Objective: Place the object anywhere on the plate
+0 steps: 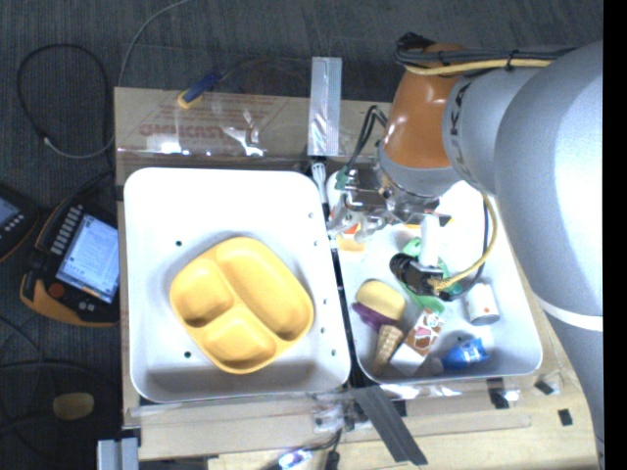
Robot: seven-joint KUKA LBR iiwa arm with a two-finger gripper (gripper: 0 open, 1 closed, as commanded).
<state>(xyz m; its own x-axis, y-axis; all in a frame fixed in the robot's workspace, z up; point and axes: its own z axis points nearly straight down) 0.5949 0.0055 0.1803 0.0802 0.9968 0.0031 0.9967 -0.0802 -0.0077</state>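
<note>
The claw point(355, 207) hangs at the far left corner of the right bin point(519, 360); whether it is wide or narrow cannot be told. Nearer than it lie a blue plastic toy point(463, 352), a tan ice-cream cone toy point(388, 341) and a yellow-and-purple rounded toy point(377, 301). To its left, in the left bin point(157, 204), sits the yellow three-part plastic plate point(241, 304).

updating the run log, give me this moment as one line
arm: over right bin | gripper: at its upper left corner, grasp unclear | yellow plate: in left bin, nothing on it | toys: in right bin
</note>
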